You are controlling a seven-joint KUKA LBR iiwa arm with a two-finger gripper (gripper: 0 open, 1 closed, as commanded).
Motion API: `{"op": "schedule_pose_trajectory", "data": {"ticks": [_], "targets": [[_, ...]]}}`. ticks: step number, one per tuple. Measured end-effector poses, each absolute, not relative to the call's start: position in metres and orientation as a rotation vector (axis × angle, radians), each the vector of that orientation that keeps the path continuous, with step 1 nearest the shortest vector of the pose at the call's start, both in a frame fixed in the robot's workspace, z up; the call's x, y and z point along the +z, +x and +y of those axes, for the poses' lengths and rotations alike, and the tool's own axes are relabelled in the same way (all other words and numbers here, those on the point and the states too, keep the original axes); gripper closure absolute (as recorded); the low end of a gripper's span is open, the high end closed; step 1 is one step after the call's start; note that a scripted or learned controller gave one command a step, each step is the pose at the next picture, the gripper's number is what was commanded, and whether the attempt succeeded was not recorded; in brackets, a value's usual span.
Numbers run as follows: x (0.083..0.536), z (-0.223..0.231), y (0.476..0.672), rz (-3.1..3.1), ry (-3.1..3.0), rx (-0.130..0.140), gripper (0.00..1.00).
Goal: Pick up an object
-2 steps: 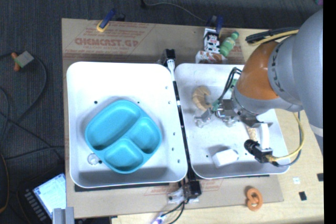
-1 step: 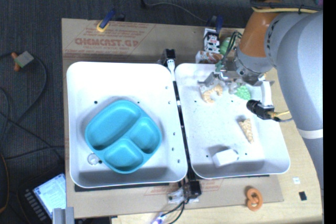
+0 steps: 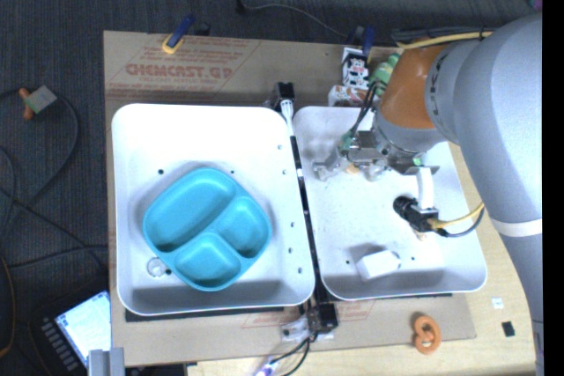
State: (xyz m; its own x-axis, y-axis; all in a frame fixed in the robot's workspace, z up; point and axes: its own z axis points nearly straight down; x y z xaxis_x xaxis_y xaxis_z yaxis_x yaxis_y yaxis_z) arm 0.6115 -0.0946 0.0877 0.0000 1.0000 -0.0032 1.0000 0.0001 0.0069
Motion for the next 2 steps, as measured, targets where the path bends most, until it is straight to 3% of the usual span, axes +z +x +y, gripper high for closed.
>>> {"op": "schedule_pose_trajectory", "data": {"ticks": [1,2], "targets": [[0.098,-0.096,0.612,2.214,2.213,0.004,1.0],[0.184,-0.03,0.483,2.223,2.222,-0.002,1.0]]}}
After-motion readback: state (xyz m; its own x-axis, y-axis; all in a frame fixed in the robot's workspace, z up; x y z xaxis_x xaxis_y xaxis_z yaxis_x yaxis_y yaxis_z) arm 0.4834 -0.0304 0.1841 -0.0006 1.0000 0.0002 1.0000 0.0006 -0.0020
